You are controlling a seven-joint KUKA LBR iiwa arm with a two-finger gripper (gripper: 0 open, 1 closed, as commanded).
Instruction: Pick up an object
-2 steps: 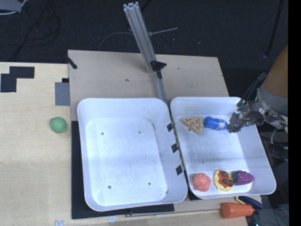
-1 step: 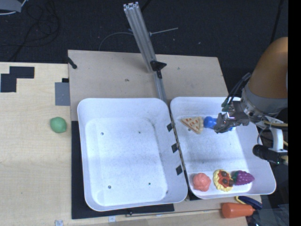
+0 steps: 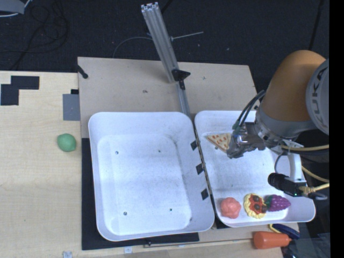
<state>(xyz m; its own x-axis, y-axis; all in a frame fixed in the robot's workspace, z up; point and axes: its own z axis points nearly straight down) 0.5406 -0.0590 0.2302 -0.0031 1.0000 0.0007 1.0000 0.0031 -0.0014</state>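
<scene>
In the right bin [image 3: 242,171] a toy pizza slice [image 3: 219,141] lies near the far left corner. My gripper [image 3: 235,150] hangs low over the bin, just right of the slice and touching or almost touching its edge. Along the bin's near edge lie a pinkish-red round toy [image 3: 230,207], a yellow and red toy [image 3: 255,205] and a purple grape bunch [image 3: 277,202].
The left bin [image 3: 145,176] sits beside the right one, joined by black clips [image 3: 199,168]. A green ball [image 3: 66,142] rests on the bench far left. An orange carrot-like toy [image 3: 271,239] lies outside the right bin's near edge. A metal rail [image 3: 164,42] slants behind the bins.
</scene>
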